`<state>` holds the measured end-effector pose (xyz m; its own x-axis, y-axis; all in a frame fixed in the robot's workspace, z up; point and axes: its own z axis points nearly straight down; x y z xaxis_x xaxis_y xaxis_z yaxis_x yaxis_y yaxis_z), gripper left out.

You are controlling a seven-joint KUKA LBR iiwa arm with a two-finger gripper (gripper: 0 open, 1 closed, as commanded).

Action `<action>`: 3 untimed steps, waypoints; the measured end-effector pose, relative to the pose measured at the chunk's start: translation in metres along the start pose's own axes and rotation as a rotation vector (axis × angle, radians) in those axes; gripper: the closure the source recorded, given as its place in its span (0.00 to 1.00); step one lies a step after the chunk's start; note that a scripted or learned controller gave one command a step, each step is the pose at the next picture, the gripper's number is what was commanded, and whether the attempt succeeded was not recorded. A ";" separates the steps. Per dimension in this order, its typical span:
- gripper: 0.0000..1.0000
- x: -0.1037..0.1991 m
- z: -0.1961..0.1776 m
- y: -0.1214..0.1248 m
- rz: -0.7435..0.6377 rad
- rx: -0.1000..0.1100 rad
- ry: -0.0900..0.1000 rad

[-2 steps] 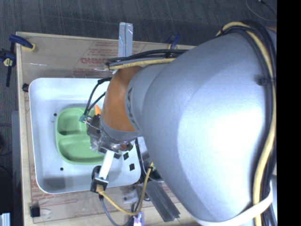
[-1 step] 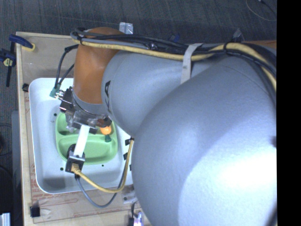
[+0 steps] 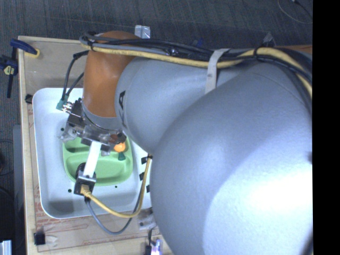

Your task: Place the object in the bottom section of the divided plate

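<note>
A green divided plate (image 3: 114,171) lies in the left white bin (image 3: 48,142). My gripper (image 3: 90,137) hangs low over the plate's upper part, under the orange band of the wrist. A small orange object (image 3: 121,147) with a bit of green on it shows at the plate's right side, right beside the gripper. Whether it rests on the plate or is held, I cannot tell. The arm's body hides much of the plate's dividers and its top sections.
The big grey arm covers the right bin and most of the bench. A wooden bench edge (image 3: 24,116) with blue clamps (image 3: 24,48) runs along the left. Bare white bin floor (image 3: 58,195) shows left of and below the plate.
</note>
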<state>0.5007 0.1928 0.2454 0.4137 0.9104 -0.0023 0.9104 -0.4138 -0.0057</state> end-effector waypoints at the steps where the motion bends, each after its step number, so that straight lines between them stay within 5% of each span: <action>1: 0.00 0.007 -0.030 0.023 0.208 -0.001 -0.001; 2: 1.00 0.010 -0.039 0.021 0.196 0.006 -0.006; 3: 0.00 0.010 -0.038 0.020 0.196 0.007 -0.007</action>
<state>0.5235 0.1932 0.2837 0.5828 0.8126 -0.0108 0.8125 -0.5829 -0.0111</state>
